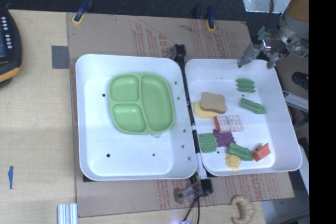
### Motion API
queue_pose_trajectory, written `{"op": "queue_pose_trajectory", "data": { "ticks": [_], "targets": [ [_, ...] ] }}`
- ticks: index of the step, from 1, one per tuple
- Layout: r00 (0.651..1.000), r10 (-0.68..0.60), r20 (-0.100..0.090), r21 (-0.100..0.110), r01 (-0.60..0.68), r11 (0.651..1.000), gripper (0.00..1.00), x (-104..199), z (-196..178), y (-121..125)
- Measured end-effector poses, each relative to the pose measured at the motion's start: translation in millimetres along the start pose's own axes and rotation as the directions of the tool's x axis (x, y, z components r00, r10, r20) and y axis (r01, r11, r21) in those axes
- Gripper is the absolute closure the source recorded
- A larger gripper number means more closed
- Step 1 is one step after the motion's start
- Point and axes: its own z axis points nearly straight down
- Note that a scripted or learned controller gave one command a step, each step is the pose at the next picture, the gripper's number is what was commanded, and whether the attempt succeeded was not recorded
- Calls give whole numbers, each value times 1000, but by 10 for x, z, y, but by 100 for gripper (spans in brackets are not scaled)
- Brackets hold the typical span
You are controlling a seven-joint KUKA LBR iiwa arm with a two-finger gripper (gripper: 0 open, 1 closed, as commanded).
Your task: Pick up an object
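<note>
My gripper (258, 61) hangs over the far right corner of the right bin (278, 165), fingers spread open with nothing between them. Below it in that bin lie two green pea pods (245, 85) (252, 106). Further toward the front are a brown bread slice (212, 102) on a yellow piece (201, 111), a pink speckled block (229, 123), a purple piece (223, 138), a green waffle piece (207, 142), a green pickle (240, 151), an orange block (261, 152) and a small yellow piece (233, 161).
The left bin (94, 160) holds a green divided plate (142, 103). Blue and yellow clamps (210, 18) (80, 12) pin the cardboard at the back. A control pendant (8, 42) lies at far left. A tan curled object (242, 208) sits on the bench front.
</note>
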Motion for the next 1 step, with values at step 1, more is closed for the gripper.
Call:
{"op": "queue_pose_trajectory", "data": {
  "ticks": [1],
  "targets": [
    [1000, -6, -4, 10, 6, 1000, 0, 625, 974, -160]
  ]
}}
